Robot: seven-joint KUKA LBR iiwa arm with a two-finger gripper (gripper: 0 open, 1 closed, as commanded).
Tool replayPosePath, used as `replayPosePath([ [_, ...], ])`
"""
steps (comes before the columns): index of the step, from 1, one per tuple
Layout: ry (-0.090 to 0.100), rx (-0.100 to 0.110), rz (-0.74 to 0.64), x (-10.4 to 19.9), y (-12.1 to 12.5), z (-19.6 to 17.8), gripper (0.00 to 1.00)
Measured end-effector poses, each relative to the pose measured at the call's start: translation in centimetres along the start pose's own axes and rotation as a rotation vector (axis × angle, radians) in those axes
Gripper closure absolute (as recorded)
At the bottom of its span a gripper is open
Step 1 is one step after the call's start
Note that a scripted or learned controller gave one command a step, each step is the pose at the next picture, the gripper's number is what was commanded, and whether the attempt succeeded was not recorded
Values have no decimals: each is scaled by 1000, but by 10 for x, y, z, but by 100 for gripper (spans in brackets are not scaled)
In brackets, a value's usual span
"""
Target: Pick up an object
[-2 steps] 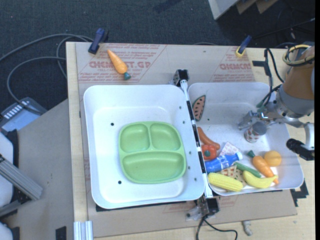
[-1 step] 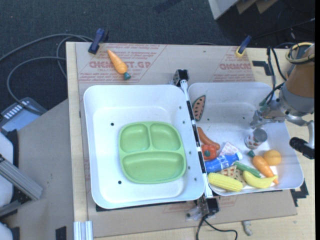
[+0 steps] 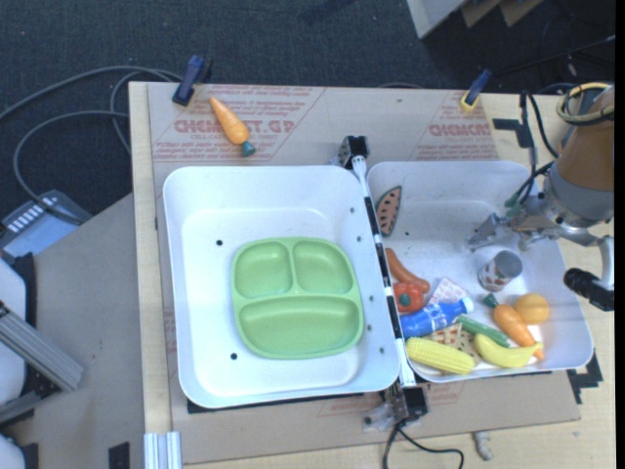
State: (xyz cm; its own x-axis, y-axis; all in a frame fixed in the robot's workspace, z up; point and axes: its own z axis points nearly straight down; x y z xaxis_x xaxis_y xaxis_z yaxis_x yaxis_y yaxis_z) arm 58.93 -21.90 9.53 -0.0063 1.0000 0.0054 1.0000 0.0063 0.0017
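The right bin [image 3: 444,189] holds a heap of toy food along its near side: a small tin can [image 3: 500,269], an orange fruit [image 3: 532,308], a carrot [image 3: 510,323], a banana [image 3: 508,353], a corn cob [image 3: 439,357], a blue bottle [image 3: 435,317] and a red pepper [image 3: 405,274]. A watermelon slice [image 3: 389,210] lies against the bin's left wall. My gripper [image 3: 498,231] hangs over the right bin's far right part, just above the tin can and apart from it. Nothing shows in its grasp.
The left bin [image 3: 195,203] bears a green divided plate [image 3: 296,296]. A loose toy carrot [image 3: 229,122] lies on the cardboard behind that bin. Blue clamps [image 3: 190,79] [image 3: 476,88] sit at the bench's back edge. Cables run beside the arm at the right.
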Motion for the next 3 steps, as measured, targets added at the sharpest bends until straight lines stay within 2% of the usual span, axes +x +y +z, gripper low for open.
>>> replayPosePath([
  [1, -5, 3, 6, 10, -61, 11, 0],
  [2, -3, 4, 6, 2, -111, 11, 0],
  [3, -5, 0, 4, 11, -8, 10, 0],
])
